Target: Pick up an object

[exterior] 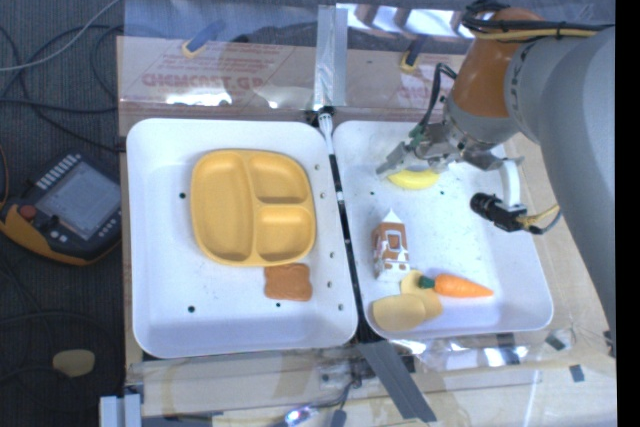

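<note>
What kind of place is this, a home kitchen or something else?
Probably a robot test bench in a lab, not a kitchen: a grey arm reaches over two white bins holding toy food such as a carrot, and a control pendant lies on the carpet.

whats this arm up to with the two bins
A KUKA arm is reaching into the right bin from the right, with its hand down over a toy banana near the bin's back. The banana lies on the bin floor, not lifted. Nearer the front sit a small milk carton, a toy carrot and a pale yellow toy. The left bin holds a yellow divided plate and a toast-like piece.
</note>
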`<state>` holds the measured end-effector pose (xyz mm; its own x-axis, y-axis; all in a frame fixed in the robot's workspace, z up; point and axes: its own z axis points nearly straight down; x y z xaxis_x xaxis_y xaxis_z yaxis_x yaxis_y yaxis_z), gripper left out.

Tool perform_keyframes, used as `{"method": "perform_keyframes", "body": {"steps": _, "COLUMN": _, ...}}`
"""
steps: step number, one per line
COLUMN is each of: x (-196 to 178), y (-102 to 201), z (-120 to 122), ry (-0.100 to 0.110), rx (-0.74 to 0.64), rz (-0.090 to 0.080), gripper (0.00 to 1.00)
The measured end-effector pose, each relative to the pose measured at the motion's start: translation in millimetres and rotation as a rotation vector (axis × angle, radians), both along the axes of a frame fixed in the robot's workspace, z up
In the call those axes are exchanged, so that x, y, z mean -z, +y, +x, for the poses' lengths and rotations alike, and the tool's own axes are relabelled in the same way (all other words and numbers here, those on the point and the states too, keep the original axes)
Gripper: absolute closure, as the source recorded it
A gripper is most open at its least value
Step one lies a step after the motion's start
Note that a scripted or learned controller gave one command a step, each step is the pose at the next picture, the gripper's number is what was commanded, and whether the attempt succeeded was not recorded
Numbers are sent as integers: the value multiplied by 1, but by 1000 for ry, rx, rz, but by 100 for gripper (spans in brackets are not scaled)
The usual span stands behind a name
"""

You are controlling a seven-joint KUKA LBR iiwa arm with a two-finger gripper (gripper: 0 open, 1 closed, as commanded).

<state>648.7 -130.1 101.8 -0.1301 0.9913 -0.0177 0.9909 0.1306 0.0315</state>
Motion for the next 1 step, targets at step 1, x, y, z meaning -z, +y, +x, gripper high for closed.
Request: {"method": "perform_keyframes", "body": {"steps": 1, "x": -89, "y": -73, "z": -55, "ry": 33, "rx": 63, "rz": 10, "gripper": 0}}
